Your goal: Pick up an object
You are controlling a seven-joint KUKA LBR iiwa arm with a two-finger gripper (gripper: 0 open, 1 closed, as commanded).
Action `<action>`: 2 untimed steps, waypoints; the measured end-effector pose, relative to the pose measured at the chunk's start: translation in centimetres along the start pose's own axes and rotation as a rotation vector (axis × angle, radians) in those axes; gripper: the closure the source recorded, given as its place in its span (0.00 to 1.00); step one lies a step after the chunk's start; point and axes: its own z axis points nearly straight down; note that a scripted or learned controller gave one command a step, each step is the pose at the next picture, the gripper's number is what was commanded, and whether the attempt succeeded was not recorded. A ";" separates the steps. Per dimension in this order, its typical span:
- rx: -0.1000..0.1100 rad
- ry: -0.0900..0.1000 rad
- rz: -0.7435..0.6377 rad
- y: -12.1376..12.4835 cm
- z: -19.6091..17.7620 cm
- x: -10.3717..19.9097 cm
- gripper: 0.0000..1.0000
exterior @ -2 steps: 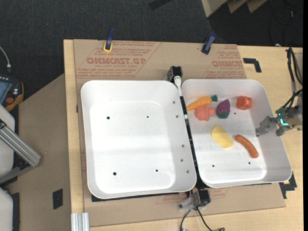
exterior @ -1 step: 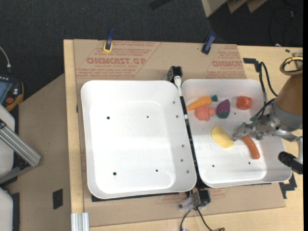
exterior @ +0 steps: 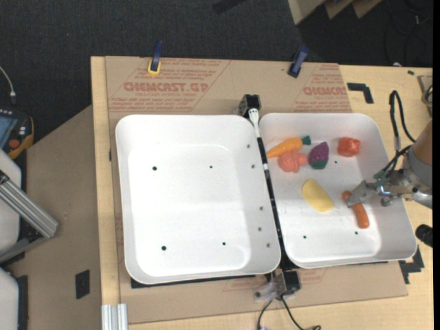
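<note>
Right-hand white bin (exterior: 330, 249): gripper (exterior: 352, 196) (fingers' spread unclear) touches the orange sausage (exterior: 361, 215), lying at its five o'clock

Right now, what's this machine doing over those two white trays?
A robot arm reaches in from the right, and its tool is down inside the right bin, right at a small orange-red sausage-shaped toy. It looks set to grab that piece, though I can't tell whether it has a grip. Other toy foods lie nearby in the same bin: a yellow piece, a carrot, a pink piece, a purple one and a red one. The left bin sits beside it.
</note>
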 end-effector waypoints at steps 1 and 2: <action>-0.002 -0.001 -0.001 0.1 -0.9 0.0 1.00; -0.013 -0.007 -0.003 0.2 -11.4 0.0 1.00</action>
